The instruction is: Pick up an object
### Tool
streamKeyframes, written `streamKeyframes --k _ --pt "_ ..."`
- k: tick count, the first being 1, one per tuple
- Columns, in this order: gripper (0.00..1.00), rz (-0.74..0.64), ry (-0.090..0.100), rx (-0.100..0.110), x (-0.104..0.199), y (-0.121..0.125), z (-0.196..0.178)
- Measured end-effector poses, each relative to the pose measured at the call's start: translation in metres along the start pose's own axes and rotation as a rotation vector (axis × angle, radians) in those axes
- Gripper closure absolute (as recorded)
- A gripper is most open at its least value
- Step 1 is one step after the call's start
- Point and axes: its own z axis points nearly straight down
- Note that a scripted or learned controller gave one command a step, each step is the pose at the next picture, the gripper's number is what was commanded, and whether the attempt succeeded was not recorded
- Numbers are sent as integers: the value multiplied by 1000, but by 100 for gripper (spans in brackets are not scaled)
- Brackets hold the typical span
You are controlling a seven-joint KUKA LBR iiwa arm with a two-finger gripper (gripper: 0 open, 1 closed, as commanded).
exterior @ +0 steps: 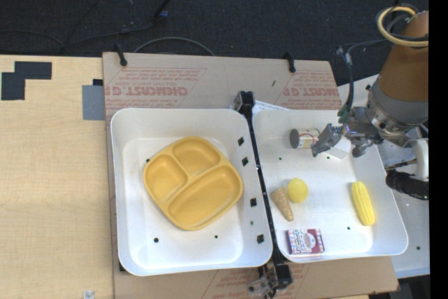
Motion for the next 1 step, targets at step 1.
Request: streamKeyframes --k 1 --pt "0 -2 -2 -12 0 2 -6"
